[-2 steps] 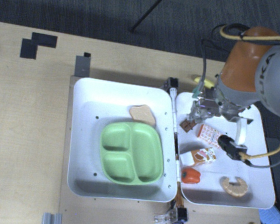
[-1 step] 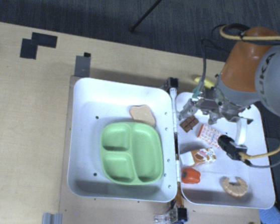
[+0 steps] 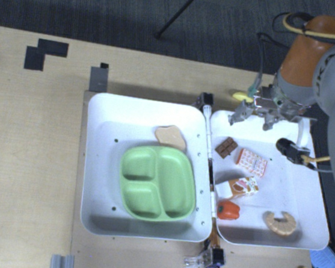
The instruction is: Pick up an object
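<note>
The task names no particular object, so the candidates are the pieces lying in the right bin. Nearest its far left corner sits a brown chocolate block, flat and scored into squares. Just beside it, toward the bin's middle, lies a flat white packet with a red pattern, and nearer the left wall a small white and orange wrapped piece. A glossy red tomato-like piece rests by the near left corner, and a pale ring-shaped bagel or doughnut lies toward the near right corner.

The gripper hangs over the far edge of that bin, its two fingers spread apart with nothing between them, below the arm's orange band. A yellow item shows just beyond the bin's far rim, too small to identify.

To pick well, I would choose a piece with clear sides: the chocolate block is closest, but thin and low, so the fingers must descend almost to the bin floor and straddle its short width. The rounded red piece looks smooth and may squirt out unless centred.

In the left bin a green, matt, three-compartment tray fills the middle, with a tan bread-like slice touching its far edge
</note>
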### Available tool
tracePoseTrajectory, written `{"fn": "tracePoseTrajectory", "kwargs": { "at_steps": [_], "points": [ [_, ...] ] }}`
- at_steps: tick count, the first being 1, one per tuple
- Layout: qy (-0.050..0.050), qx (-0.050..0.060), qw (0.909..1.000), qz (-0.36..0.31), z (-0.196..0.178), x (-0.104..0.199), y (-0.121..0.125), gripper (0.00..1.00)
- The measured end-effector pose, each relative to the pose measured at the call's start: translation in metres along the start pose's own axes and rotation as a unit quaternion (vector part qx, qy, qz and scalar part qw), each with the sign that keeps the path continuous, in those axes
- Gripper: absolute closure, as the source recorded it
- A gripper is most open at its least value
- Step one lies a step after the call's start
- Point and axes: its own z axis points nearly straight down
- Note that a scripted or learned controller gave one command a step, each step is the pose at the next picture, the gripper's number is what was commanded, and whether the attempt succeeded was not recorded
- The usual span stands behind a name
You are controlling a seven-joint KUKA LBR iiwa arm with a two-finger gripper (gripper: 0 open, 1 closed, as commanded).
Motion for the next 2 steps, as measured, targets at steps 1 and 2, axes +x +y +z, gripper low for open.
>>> {"fn": "tracePoseTrajectory", "kwargs": {
  "at_steps": [1, 2],
  "points": [
    [0.0, -0.001, 1.0, 0.0, 0.099, -0.013, 0.001, 0.0],
    [0.0, -0.003, 1.0, -0.003, 0.088, -0.011, 0.002, 1.0]
  ]
}}
